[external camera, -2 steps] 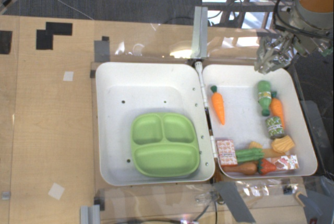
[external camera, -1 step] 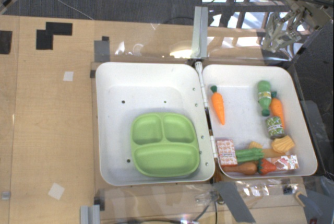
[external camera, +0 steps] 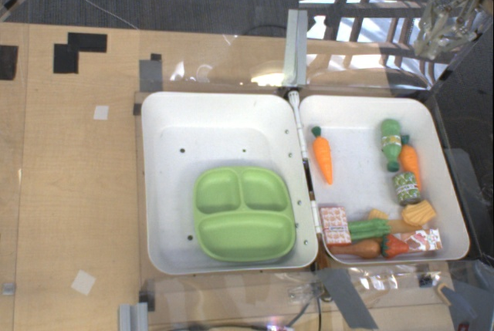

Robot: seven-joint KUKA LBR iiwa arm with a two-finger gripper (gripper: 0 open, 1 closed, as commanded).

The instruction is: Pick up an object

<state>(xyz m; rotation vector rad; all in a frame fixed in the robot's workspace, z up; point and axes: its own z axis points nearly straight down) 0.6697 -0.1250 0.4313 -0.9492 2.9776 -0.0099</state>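
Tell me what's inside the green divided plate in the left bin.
The green divided plate shows bare green in all three compartments, with no food in them. It hides the part of the left bin floor underneath it.

We see bright, even overhead light; glare whitens the clear plastic sheet (external camera: 262, 77) at twelve o'clock. Shadows are soft, and the picture looks slightly grainy.

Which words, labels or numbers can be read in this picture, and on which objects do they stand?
No text can be read.
Red and white carton: print on its face, too blurred to read.
Second carton: marks too small to read.
Two green bottles: labels show, but no letters come clear.
Green plate: no text.
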